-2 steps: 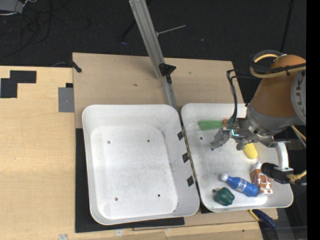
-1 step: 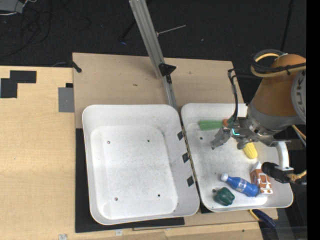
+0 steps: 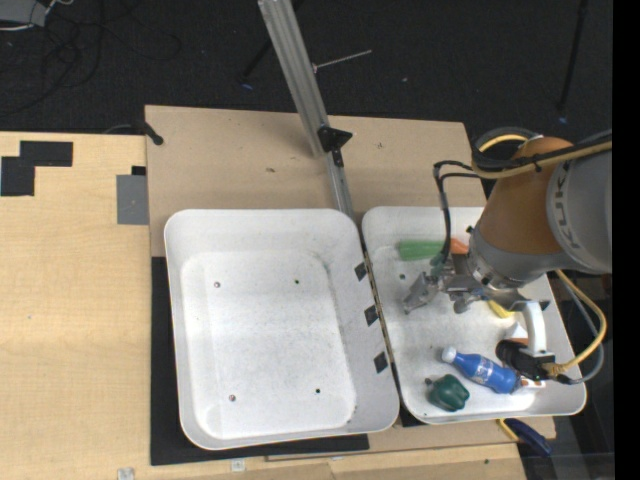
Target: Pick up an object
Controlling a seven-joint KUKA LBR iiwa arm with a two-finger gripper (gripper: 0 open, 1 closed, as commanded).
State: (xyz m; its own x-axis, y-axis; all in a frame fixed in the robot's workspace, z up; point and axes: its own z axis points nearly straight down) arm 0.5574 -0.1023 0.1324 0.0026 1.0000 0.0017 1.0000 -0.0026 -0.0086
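Note:
My gripper (image 3: 437, 301) hangs low over the middle of the right bin (image 3: 395, 230), open, with bare white floor between its fingers. A green object (image 3: 420, 251) lies just beyond it, toward the bin's far side. Nearer the front lies a blue bottle with a white cap (image 3: 483, 370), and a dark green rounded object (image 3: 448, 394) sits beside it at the front rim. A yellow piece (image 3: 498, 310) peeks out from under the wrist on the right. The gripper holds nothing.
The left bin (image 3: 200, 238) stands beside the right one, with black clips along their shared wall. A slanted metal rail (image 3: 300, 78) rises behind the bins. The grey arm with its orange band (image 3: 525, 208) covers the right bin's far right corner.

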